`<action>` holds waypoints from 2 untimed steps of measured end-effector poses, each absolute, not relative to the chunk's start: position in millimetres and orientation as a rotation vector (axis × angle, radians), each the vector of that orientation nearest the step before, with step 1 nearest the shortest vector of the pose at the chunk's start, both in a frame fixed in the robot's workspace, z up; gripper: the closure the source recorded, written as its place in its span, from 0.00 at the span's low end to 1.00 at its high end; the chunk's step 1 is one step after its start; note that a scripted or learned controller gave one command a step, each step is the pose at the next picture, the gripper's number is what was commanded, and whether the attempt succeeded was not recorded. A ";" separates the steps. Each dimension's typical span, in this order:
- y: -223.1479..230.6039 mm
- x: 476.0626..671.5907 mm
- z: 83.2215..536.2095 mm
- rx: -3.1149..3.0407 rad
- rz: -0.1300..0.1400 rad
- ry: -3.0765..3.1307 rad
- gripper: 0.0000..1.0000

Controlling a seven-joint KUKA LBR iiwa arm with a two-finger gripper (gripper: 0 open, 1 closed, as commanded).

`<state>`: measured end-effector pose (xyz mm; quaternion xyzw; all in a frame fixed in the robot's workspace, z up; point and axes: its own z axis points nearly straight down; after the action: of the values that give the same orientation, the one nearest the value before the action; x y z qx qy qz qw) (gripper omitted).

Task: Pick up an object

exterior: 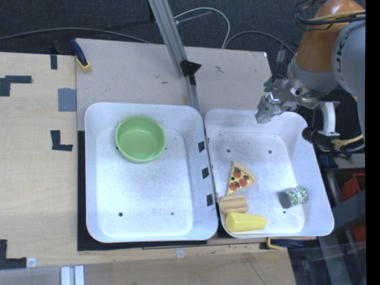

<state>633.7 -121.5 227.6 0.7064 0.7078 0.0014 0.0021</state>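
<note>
Pizza slice (pixel 240 178) in right bin (pixel 309 159) on wooden bench (pixel 35 159); hand (pixel 265 113) state unclear.

One camera watches me from above the bench (pixel 136 64), fixed, tilted down at a slant, not straight overhead. It faces the bench so that both white bins sit side by side across the middle: the left bin (pixel 98 159) and the right bin (pixel 309 159), each seen whole, rim to rim. It stands far enough back to take in the pale wood surface to the left and the dark floor along the top. My arm (pixel 332 34) comes in from the upper right corner, cut off by the edge. A slanted metal pole (pixel 169 28) rises toward the lens from between the bins.
</note>
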 end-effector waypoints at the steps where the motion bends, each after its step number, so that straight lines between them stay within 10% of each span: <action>1: -121.0 634.5 263.0 2.217 0.003 2.222 1.00; 2: -72.3 631.2 266.3 2.216 0.001 2.229 1.00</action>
<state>631.2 -72.3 266.3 0.7050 0.7092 0.0003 -0.0004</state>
